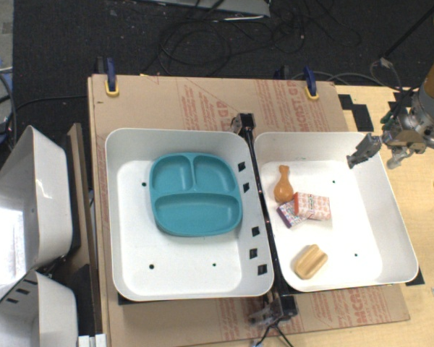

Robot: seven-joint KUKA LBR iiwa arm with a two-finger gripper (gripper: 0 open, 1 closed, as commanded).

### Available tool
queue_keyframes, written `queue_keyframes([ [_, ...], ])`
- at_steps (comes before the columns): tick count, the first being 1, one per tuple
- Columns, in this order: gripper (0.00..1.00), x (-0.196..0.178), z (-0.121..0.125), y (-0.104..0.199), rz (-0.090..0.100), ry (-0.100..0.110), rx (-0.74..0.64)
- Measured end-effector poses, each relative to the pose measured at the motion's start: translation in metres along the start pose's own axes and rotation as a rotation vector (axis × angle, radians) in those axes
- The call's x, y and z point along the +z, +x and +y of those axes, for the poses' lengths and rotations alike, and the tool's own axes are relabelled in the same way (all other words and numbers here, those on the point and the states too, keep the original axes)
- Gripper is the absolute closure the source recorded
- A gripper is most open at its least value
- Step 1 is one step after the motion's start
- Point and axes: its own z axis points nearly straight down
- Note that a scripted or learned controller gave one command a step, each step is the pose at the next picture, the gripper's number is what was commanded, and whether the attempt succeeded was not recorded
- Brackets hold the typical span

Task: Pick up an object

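- Entering from the right edge, the arm is cut off, so only its wrist and gripper show.
- Fingers spread open and holding nothing — the gripper hangs over the upper right rim of the right bin, well apart from the objects.
- Left of the gripper lie an orange pear-shaped toy, a pink-and-white box and a tan bread-like piece.
- Farther left, the left bin holds a teal divided plate.
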Motion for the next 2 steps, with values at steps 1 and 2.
queue_keyframes([
  [1,0.00,-0.007,0.002,0.001,-0.003,-0.012,-0.003],
  [2,0.00,0.058,0.003,0.002,-0.001,-0.006,-0.001],
])
